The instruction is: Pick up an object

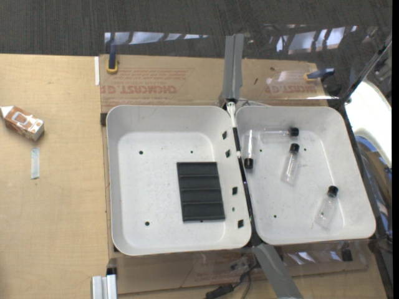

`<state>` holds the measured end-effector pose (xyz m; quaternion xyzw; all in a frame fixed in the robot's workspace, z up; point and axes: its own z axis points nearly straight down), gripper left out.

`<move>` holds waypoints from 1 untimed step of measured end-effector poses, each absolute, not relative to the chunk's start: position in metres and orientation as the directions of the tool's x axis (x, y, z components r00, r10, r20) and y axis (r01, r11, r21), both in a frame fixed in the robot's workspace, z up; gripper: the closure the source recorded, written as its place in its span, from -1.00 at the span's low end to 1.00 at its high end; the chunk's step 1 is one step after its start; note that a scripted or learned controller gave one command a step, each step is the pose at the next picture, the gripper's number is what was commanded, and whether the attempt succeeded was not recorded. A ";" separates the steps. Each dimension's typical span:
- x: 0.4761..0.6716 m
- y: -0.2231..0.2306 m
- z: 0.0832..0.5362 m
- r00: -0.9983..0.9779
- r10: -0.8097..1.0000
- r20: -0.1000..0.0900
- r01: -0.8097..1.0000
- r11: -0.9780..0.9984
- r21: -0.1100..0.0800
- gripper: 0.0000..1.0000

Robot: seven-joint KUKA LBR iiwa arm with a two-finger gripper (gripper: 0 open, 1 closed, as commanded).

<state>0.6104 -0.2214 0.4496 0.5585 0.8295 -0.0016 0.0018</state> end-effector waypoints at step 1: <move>0.612 -0.221 0.458 -0.378 0.926 -0.007 0.926 0.378 -0.001 1.00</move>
